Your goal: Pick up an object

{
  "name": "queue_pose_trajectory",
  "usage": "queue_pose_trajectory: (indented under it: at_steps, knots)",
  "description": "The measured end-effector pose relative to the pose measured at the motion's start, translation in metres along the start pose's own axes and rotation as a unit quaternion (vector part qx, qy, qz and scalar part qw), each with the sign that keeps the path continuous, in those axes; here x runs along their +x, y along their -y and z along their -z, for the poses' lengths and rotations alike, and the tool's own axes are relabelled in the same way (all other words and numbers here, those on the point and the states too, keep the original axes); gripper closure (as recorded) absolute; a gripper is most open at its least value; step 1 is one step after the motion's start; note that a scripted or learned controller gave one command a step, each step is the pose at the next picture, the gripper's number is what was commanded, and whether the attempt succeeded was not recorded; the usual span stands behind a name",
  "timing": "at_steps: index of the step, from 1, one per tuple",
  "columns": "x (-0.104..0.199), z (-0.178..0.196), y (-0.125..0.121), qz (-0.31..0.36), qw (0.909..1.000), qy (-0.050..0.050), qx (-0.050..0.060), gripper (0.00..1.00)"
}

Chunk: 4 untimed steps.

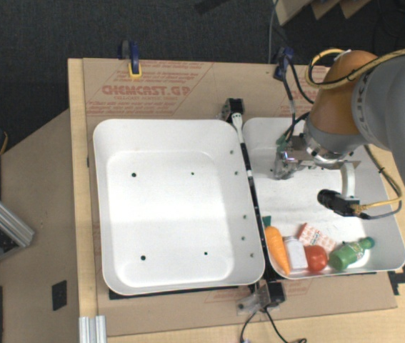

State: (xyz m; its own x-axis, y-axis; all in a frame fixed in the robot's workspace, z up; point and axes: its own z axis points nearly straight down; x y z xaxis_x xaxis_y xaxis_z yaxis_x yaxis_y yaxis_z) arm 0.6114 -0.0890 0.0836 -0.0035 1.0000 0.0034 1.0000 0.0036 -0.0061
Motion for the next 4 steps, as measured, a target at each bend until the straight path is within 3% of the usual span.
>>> queue_pose_trajectory:
  at_steps: [1, 2, 3, 4]
  knots:
    - [0.062, 0.107, -0.003, 0.001, 1.0, 0.001, -0.008, 1.0]
    - [0.147, 0.117, -0.057, 0.003, 1.0, 0.0, -0.006, 1.0]
    - [0.233, 0.022, -0.021, 0.002, 1.0, 0.001, 0.002, 1.0]
    - [0.315, -0.001, 0.025, 0.002, 1.0, 0.001, -0.001, 1.0]
